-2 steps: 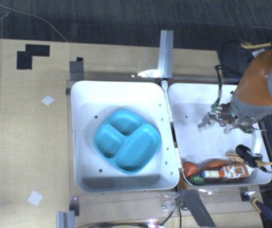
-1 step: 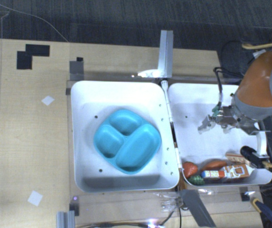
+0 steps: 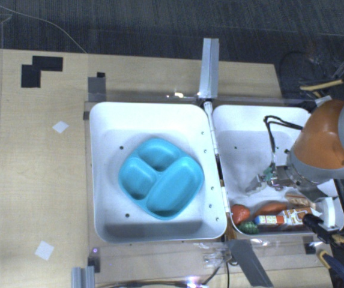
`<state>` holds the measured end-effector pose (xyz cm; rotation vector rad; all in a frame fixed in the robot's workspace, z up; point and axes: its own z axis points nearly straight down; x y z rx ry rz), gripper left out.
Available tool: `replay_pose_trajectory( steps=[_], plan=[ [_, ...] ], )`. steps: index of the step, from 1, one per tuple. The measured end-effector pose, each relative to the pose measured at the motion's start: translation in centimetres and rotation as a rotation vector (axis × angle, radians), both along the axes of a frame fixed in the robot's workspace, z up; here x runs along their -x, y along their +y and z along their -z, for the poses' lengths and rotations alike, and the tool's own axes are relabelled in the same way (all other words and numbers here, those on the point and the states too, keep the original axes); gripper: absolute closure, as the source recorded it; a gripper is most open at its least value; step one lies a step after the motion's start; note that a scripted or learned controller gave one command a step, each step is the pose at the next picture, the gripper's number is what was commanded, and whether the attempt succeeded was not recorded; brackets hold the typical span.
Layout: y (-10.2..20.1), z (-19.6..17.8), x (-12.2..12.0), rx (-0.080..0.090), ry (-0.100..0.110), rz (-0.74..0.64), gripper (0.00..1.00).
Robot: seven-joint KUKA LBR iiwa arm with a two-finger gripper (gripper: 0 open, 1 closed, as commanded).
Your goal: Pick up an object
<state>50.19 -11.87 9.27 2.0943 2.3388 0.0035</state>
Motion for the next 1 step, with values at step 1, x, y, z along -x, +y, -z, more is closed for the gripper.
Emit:
replay_pose_trajectory(
  steps=[1],
  plan=[
    [2.83, 0.24, 0.99, 0.005, -0.016, 0.041, 0.00]
  ],
)
